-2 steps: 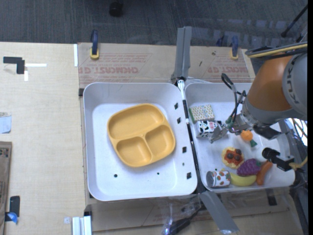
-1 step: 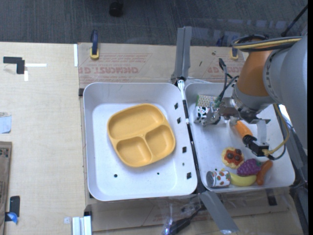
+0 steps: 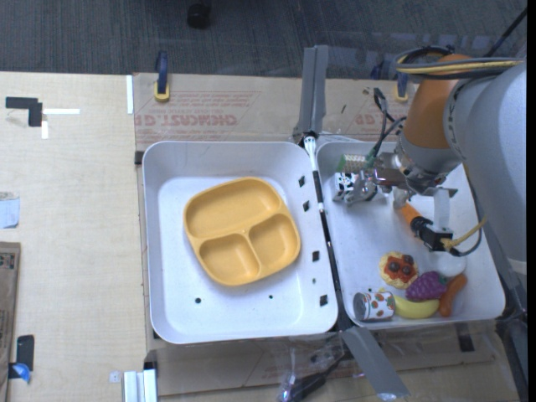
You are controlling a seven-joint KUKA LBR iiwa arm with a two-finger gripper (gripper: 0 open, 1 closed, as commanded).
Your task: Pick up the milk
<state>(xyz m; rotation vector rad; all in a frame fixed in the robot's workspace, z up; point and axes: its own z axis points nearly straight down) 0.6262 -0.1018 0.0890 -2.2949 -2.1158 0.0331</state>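
Two shallow white bins side by side on the bench: left bin (image 3: pixel 155 249) and right bin (image 3: pixel 360 249). Left bin holds one thing, a yellow divided plate (image 3: pixel 241 229) with three compartments, sitting a bit tilted near the middle, nothing on it. Right bin holds the clutter: one can (image 3: pixel 373 305) lying on its side at the near edge, one banana (image 3: pixel 416 307) just beside the can, one purple bunch of grapes (image 3: pixel 426 286) resting on the banana, one small pizza slice (image 3: pixel 399 269) behind those, one carrot (image 3: pixel 453 294) at the near right corner, touching the grapes, and one more orange piece (image 3: pixel 409 216) further up that I can't identify. One arm (image 3: pixel 469 107), grey with the orange band, comes in from the right over the right bin. The gripper (image 3: pixel 360 187) is low at the far left corner of the right bin, close to the divider. The milk (image 3: pixel 344 182), a small white carton with dark patches, sits right at the gripper tip, touching or nearly so. Can't tell how far the jaws are spread, or if the carton is actually between them, too small and cluttered there.
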